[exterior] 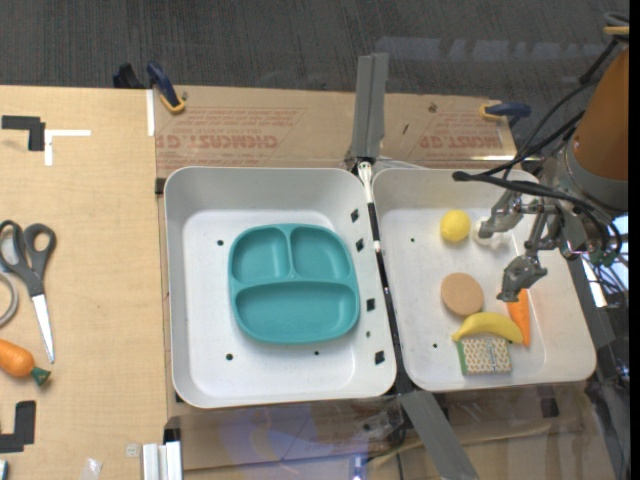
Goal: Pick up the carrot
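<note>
An orange carrot [520, 316] lies in the right bin [420, 363] near its right wall, pointing toward the front, beside a banana [490, 326]. My gripper [506, 251] hangs over the right bin just behind the carrot, and it is open. One fingertip [518, 275] stands right at the carrot's upper end, the other fingertip [490, 228] is further back near a yellow lemon [455, 226]. Nothing sits between the fingers.
The right bin also holds a round tan disc [462, 293] and a speckled sponge-like block [485, 355]. A teal divided plate [294, 283] lies in the left bin [190, 368]. Scissors [32, 278] and a second small carrot-like toy [16, 360] lie on the bench at the left.
</note>
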`<state>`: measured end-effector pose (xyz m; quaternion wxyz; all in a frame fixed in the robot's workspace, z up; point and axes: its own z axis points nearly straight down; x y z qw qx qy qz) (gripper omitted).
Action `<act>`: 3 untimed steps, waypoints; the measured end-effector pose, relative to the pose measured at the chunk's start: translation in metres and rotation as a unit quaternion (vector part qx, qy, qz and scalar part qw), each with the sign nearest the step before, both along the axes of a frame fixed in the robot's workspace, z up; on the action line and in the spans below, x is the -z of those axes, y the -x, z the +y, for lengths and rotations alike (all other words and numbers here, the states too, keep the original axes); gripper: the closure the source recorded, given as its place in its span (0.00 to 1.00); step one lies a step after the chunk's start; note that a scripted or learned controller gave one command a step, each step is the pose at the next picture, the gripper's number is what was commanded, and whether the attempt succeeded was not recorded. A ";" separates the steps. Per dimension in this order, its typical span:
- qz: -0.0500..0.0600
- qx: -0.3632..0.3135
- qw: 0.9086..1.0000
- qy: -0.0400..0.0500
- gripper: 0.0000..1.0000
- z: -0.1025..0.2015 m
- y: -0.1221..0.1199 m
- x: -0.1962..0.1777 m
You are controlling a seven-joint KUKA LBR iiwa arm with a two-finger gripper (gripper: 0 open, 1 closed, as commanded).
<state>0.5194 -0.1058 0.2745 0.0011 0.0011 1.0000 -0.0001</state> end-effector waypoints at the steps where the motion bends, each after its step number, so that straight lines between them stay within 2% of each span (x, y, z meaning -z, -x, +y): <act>1: 0.001 -0.007 1.000 0.000 0.00 -0.072 -0.012 0.108; 2: 0.000 0.031 1.000 0.000 0.00 -0.116 -0.028 0.182; 3: -0.003 0.029 1.000 0.000 1.00 -0.114 -0.030 0.172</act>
